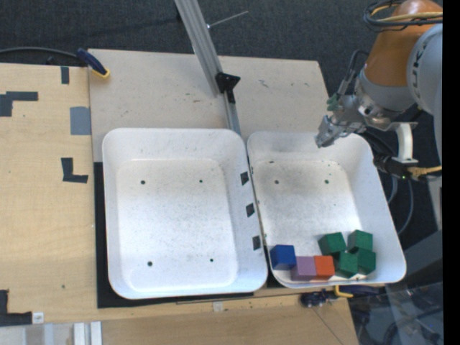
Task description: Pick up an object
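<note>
Several small blocks lie along the near edge of the right bin (309, 192): a blue block (283, 256), a purple block (307, 267), an orange block (324, 266) and several green blocks (350, 251) clustered at the near right corner. My gripper (327, 135) hangs over the far right corner of that bin, well away from the blocks. Nothing shows between its fingers. The arm with its orange band (394, 42) reaches in from the right.
The left bin (172, 207) stands beside the right one. A slanted metal rail (205, 45) runs down from the top toward the gap between the bins. A blue and yellow tool (93, 62) lies at the far left of the bench.
</note>
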You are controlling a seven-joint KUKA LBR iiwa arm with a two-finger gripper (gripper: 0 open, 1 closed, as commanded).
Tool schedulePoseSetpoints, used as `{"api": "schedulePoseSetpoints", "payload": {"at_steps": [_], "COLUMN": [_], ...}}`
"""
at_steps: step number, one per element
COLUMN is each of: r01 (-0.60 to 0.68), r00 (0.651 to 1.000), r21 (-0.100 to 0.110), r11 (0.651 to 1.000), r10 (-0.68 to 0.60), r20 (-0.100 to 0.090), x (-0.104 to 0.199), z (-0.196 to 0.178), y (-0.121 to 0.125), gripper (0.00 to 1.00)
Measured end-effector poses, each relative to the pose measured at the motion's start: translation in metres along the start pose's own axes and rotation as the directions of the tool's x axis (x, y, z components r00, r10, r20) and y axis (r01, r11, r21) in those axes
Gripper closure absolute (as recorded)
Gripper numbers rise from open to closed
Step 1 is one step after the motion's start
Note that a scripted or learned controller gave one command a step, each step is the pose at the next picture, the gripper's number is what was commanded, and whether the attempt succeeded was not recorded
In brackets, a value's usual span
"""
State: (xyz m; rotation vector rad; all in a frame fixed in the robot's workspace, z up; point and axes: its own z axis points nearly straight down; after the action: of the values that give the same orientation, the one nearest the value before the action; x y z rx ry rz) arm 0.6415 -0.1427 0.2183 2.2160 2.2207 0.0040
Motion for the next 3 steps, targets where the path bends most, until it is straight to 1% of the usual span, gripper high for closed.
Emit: {"api": "schedulePoseSetpoints", "payload": {"at_steps": [1, 2, 3], "r01": [0.0, 0.003, 0.003], "r00": [1.0, 1.0, 1.0], "r21": [-0.001, 0.007, 0.008], "r11": [1.0, 1.0, 1.0], "r10": [0.0, -0.003, -0.003], "r20": [0.0, -0.002, -0.003], "x": [0.0, 0.053, 0.101], "z": [-0.058, -0.046, -0.029], "y": [0.011, -0.003, -0.027], "gripper": [1.0, 1.0, 1.0]}}
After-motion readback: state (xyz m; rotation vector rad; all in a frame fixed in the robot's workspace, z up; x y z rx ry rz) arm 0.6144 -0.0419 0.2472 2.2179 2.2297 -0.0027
